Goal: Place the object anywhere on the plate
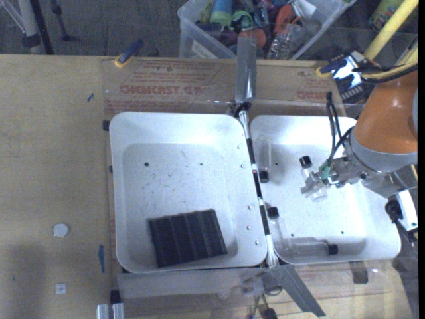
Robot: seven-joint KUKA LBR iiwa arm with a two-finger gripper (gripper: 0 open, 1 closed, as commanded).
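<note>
1. Two white bins sit side by side on the tabletop (46,145). The left bin (133,145) and the right bin (372,231) meet along one shared edge, so a carry between them is a short crossing over that rim.
2. My gripper (315,186) hangs low over the middle of the right bin, with my arm (388,121) reaching in from the right. Something pale with a fleck of green shows at its tip, but I cannot tell whether the gripper is clenched, released or grasping anything.
3. I take the dark ridged slab (187,236) to be the plate. It lies flat and slightly askew in the near part of the left bin, well apart from my gripper, and I see nothing on it, so the placing is not yet done.
4. I judge that the object is in the right bin, since I am working there. A small black piece (305,160) lies just beside my gripper on the far side, and a clear tube (307,246) with a dark cap rests along the near wall. I cannot tell which one is meant.
5. The next move calls for a sure hold and a lift clear of the shared rim. The set-down should be low, because a round thing could roll along the slab's ridges.
</note>
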